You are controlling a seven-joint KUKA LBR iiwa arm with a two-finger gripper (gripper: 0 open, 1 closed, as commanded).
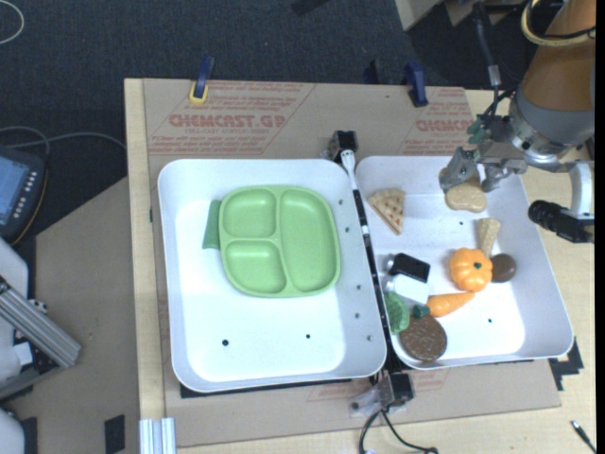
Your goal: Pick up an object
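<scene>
My gripper point(473, 182) is over the far part of the right bin point(539, 334), reaching in from the upper right. It is shut on a small beige biscuit-like piece point(465, 198), which sits between the fingertips. Loose in the same bin lie a tan wedge point(388, 207), a pale stick-shaped piece point(488, 234), an orange pumpkin point(470, 268), a dark brown ball point(502, 268), a carrot point(450, 303), a black-and-white block point(409, 269), a green item point(395, 311) and a round brown cookie point(423, 338).
The left bin point(189, 339) holds a green divided plate point(280, 240). A black divider strip point(362, 235) runs between the two bins. Blue clamps point(414, 83) grip the far edge of the cardboard. The arm's grey and orange body point(560, 74) hangs over the right bin's far corner.
</scene>
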